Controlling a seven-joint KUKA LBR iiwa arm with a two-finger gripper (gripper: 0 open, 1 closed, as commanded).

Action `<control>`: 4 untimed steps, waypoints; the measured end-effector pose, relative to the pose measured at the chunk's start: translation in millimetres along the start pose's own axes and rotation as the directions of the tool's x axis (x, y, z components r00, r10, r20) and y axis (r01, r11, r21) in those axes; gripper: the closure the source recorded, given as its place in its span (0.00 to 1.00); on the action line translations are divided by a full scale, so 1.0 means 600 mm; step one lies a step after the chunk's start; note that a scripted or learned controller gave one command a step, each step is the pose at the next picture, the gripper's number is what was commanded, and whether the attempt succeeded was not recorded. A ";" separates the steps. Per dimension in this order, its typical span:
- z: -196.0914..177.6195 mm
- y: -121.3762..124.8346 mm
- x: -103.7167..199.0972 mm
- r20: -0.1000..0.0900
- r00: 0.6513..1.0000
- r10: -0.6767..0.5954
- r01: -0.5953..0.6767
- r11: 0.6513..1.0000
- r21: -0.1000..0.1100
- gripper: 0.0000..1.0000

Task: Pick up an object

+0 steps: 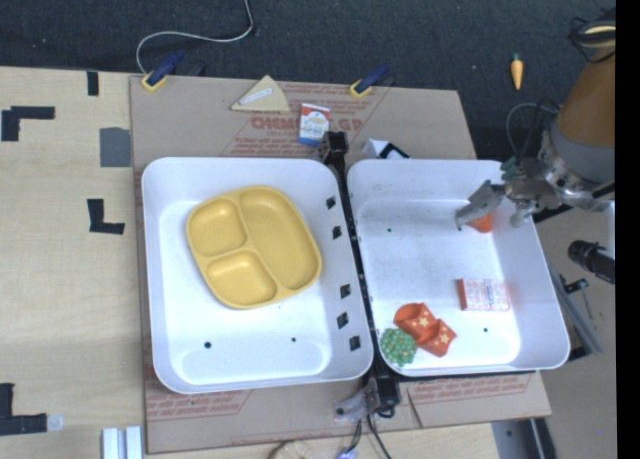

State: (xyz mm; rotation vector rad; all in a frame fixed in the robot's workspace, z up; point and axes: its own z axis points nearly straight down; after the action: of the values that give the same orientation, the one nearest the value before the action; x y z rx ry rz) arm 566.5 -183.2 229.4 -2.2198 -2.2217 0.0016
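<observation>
Bins first: the left shallow white bin (pixel 170 277) holds a yellow plastic plate with three compartments (pixel 253 245), lying flat near the bin's middle. The right shallow white bin (pixel 395 187) holds several small things. Near its front edge lie a red crumpled packet (pixel 425 325) and, touching it on the left, a green round knobbly object (pixel 398 347). A little beyond them, towards the right wall, rests a small red-and-white flat box (pixel 484 294). Close to the right wall, further back, sits a small orange-red object (pixel 484 220).

The grey arm with its orange band comes in from the right, and the two-finger gripper (pixel 497 204) hangs over the right bin's far right part. Its fingers are spread apart, one grey finger (pixel 474 206) slanting to the left of the orange-red object and the other to its right. The object shows between them, though whether they touch it cannot be told. Behind the bins, on the cardboard sheet (pixel 200 127), stands a small red, white and blue carton (pixel 314 125).
</observation>
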 end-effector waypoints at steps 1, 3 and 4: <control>0.216 -0.021 -0.058 -0.001 1.000 0.001 -0.001 1.000 0.005 0.00; 0.225 -0.051 -0.068 0.001 1.000 0.001 -0.001 1.000 0.001 0.00; 0.238 -0.080 0.029 0.003 1.000 0.000 0.000 1.000 -0.007 0.00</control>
State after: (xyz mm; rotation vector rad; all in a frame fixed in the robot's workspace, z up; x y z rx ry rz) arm 518.2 -166.1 86.8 -2.2246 -2.2267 -0.0032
